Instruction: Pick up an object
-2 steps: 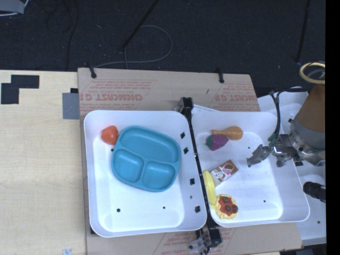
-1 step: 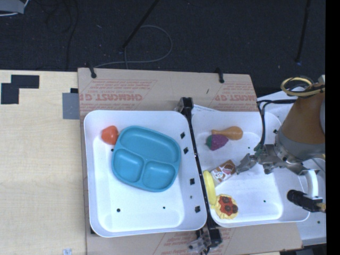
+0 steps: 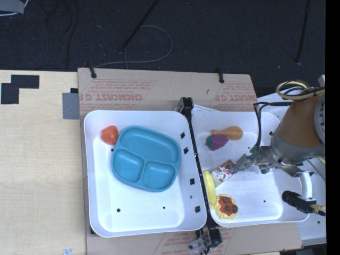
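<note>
My gripper reaches in from the right and hangs low over the middle of the right bin. Its tip is right beside a small packet with a red and white wrapper; whether they touch is unclear. A purple grape bunch and a tan drumstick-shaped toy lie toward the back of that bin. A yellow banana rests along its left wall, with a pizza slice near the front.
The left bin holds a blue divided plate and an orange-red round toy at its back left corner. A black divider runs between the bins. Cables and a black fitting sit at the right.
</note>
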### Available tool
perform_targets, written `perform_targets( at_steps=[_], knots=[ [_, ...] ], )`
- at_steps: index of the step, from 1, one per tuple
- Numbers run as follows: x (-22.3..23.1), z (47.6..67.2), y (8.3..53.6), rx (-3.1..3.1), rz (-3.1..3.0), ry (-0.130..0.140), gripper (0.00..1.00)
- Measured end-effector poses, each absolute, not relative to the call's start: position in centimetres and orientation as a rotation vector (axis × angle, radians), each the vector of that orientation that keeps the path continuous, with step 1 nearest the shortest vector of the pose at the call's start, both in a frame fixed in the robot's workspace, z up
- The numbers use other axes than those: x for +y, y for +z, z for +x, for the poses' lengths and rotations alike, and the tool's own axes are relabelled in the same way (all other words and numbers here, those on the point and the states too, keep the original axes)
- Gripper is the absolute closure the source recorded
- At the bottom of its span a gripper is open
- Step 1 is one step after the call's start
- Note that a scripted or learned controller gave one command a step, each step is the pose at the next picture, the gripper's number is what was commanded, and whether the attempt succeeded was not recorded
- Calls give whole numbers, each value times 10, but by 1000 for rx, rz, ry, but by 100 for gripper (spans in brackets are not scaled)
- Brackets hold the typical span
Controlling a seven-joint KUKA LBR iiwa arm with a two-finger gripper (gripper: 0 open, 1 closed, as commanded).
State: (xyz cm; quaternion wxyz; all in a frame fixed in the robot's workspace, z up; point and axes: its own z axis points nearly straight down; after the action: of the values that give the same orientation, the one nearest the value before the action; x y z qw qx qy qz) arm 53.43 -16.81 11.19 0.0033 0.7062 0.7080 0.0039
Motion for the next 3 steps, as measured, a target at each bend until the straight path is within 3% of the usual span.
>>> perform_targets(
  at_steps=[1,3],
  knots=[
    [-169,535,122,2214,2220,16,100],
    [-178,532,246,2219,2218,3,100]
  ],
)
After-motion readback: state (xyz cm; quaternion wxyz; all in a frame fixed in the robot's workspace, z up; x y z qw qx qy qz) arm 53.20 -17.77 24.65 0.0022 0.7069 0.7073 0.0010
